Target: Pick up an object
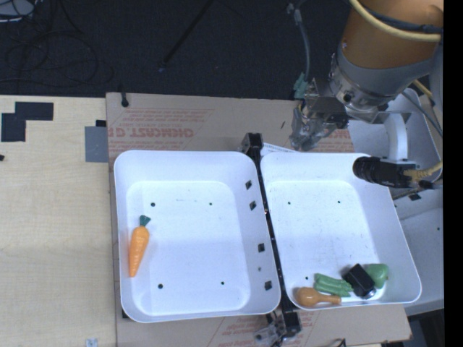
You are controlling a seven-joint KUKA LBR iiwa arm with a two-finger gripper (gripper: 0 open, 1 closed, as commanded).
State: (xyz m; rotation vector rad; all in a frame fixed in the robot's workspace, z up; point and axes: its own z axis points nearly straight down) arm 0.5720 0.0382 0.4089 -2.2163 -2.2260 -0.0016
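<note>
Toy carrot [138, 246]: lies alone in the left bin [181, 166], far to the left of and below the pincer; well apart from everything, so a clear candidate.
Right bin [340, 166]: directly below the pincer, which hangs above its far rim.
Pincer [309, 132]: raised off the bin, carrying nothing visible; whether released or clenched, cannot tell.
Corner cluster: yellow gourd-shaped toy [315, 297], green pod [333, 285], black block [359, 280], green piece [377, 272], well below and slightly right of the pincer, touching, judged awkward to separate.
</note>
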